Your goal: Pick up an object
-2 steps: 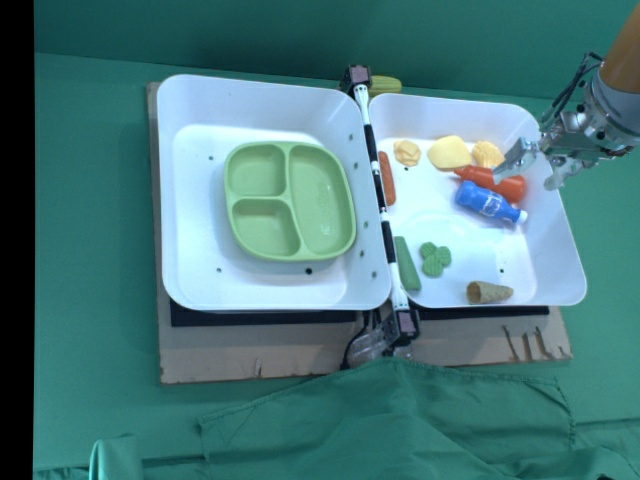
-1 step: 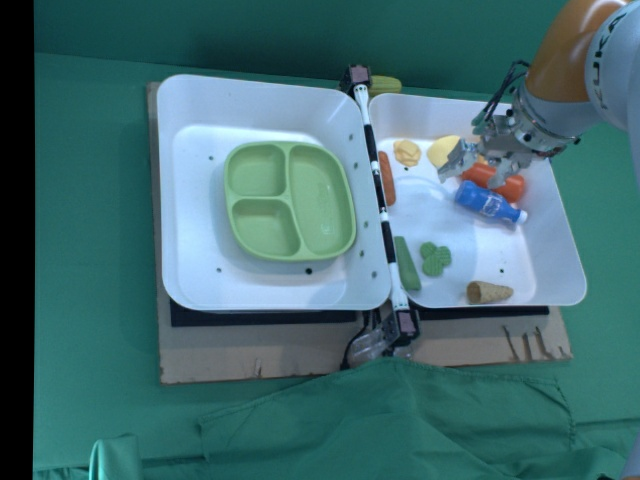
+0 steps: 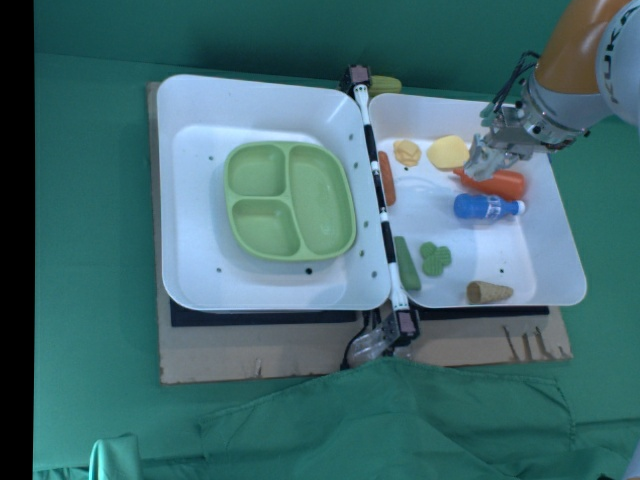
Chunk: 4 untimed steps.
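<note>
Several toys lay loose in the right bin [image 3: 560,258], so I judged the program had lowered the gripper [image 3: 482,164] over the thickest cluster. Its tips sat at the near end of the orange bottle [image 3: 497,183], the likeliest target, with the blue bottle [image 3: 484,207] just beneath the jaws and a yellow piece [image 3: 447,152] just beside them. How the jaws stood I could not tell (the wrist body covered them), nor whether they touched the bottle. The green plate [image 3: 290,201] lay well apart in the left bin [image 3: 190,268].
</note>
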{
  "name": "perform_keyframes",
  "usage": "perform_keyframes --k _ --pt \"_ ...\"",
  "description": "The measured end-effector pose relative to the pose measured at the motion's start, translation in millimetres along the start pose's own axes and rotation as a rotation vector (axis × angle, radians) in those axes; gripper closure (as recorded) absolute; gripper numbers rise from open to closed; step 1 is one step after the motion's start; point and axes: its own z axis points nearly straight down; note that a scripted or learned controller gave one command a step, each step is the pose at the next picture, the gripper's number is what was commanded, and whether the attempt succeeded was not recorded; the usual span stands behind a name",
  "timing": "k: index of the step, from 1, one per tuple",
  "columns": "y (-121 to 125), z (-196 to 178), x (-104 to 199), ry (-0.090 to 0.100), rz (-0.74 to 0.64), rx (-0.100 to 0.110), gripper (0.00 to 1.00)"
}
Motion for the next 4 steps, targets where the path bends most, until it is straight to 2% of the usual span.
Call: perform_keyframes --k 1,2,3,4 --pt "-50 54 29 -0.003 0.001 -0.009 1.0" --pt "-46 53 -15 0.001 0.0 -0.008 1.0" --pt "-46 53 -15 -0.002 -0.001 -0.007 0.0" --pt "17 55 -36 -0.001 -0.005 -0.004 0.0"
